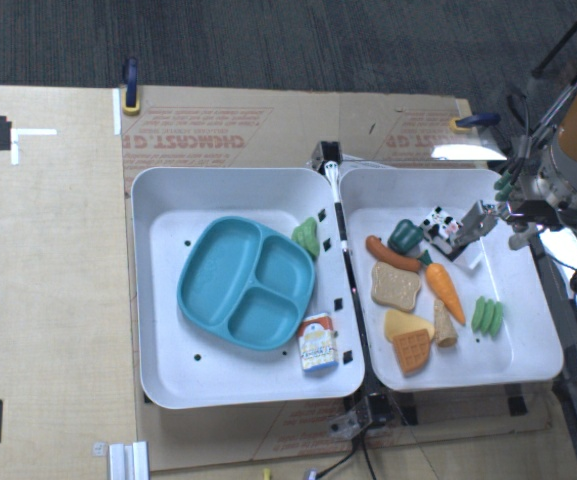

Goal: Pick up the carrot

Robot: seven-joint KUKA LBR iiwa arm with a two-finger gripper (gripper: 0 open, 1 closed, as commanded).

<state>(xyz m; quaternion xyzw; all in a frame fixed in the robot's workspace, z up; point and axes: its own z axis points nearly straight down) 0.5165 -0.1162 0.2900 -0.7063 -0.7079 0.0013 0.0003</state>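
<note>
The gripper (465,236) is hovering near the right bin's (528,363) far edge; whether it is gripping anything is unclear, while the carrot (445,292) is lying mid-bin

We see the tapered orange carrot (445,291) crowded on its left by the slice of brown bread (396,286) and red sausage (393,254), with the tan stick (445,326) touching its lower end. To its right, bare white bin floor (513,283) lies open as far as the green pea pods (486,315).
</note>
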